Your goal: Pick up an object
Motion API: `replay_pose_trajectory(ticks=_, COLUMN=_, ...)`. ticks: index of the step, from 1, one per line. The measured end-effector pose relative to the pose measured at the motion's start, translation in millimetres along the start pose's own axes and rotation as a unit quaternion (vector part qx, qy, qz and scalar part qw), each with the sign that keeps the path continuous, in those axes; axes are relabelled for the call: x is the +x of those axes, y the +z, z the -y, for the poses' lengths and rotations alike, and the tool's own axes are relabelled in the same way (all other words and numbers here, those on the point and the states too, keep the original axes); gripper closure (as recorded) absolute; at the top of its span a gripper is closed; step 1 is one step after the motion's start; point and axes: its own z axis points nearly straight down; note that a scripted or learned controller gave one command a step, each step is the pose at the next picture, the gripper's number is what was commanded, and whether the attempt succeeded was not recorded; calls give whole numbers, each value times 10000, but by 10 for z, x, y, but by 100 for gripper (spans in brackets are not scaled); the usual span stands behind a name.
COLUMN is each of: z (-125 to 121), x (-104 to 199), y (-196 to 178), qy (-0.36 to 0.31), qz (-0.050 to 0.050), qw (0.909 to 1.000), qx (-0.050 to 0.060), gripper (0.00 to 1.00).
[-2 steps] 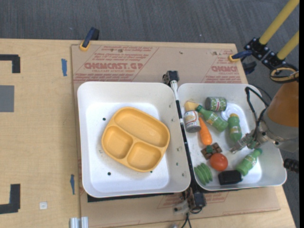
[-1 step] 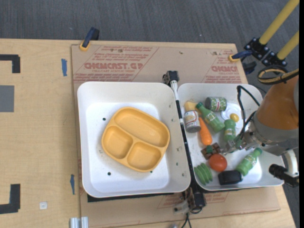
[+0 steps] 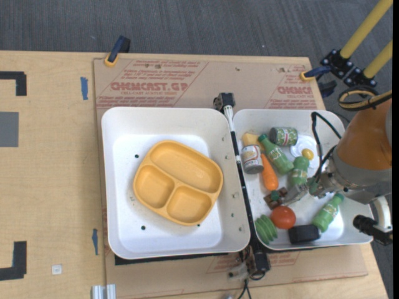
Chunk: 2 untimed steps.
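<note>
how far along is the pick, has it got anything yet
Done: the arm has reached into the right bin, and the pincer sits low among the toys near the carrot and tomato. In hand: nothing visibly lifted; whether it grips something can't be told. Left: closing on an object and raising it. The yellow tray in the left bin holds nothing.

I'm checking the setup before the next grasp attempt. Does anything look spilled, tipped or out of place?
Nothing looks spilled or damaged. The toy food in the right bin lies in a loose jumble, bottles and cans on their sides. The yellow divided plate sits flat but skewed in the left bin.
</note>
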Motion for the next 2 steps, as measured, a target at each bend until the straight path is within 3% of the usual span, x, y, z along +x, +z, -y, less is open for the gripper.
replay_pose_trajectory(ticks=1, z=-839, x=215, y=131, qy=-249, qz=18, qw=9997, qx=-44, gripper=0)
replay_pose_trajectory(ticks=2, z=-847, x=216, y=22, qy=-259, qz=25, qw=9996, qx=-55, gripper=100)
